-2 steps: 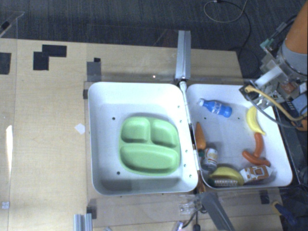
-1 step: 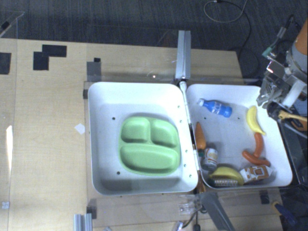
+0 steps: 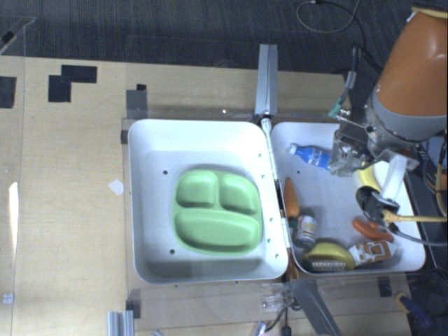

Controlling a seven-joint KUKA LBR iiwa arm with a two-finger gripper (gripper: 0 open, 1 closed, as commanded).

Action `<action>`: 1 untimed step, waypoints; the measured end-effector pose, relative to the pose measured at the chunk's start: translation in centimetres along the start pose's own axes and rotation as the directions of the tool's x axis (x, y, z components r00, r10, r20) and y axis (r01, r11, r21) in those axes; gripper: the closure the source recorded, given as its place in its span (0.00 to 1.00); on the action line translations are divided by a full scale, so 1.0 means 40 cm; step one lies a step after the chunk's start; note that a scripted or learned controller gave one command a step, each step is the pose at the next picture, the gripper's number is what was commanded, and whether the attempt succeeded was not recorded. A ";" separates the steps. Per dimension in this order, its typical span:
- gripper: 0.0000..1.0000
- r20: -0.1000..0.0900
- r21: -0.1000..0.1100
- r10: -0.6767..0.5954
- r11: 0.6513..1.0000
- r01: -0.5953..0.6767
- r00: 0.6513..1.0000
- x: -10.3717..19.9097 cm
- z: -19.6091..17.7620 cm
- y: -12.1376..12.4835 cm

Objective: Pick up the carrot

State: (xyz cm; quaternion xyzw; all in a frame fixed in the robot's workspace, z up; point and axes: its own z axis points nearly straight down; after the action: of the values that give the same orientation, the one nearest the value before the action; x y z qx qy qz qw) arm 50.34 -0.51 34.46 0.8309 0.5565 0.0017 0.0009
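The carrot (image 3: 290, 199) lies along the right bin's (image 3: 418, 259) left wall, just above a small can (image 3: 305, 229). The gripper (image 3: 348, 158) hovers over the bin's upper part, right beside a water bottle (image 3: 311, 155), well apart from the carrot; its grip I can't make out

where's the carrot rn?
Camera view: the carrot lies in the right bin, along its left wall by the divider, just above the small can.

You see the arm (image 3: 413, 75) with a rounded orange band above a grey wrist ring. Below it, the gripper (image 3: 348, 156) is metallic grey. Black cables trail beside it.
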 end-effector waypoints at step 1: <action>1.00 -0.003 -0.002 0.395 0.919 -0.395 0.919 0.134 -0.229 -0.096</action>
State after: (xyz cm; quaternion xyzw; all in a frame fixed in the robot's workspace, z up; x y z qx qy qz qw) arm 48.77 5.90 43.61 0.9260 0.3775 0.0037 0.0007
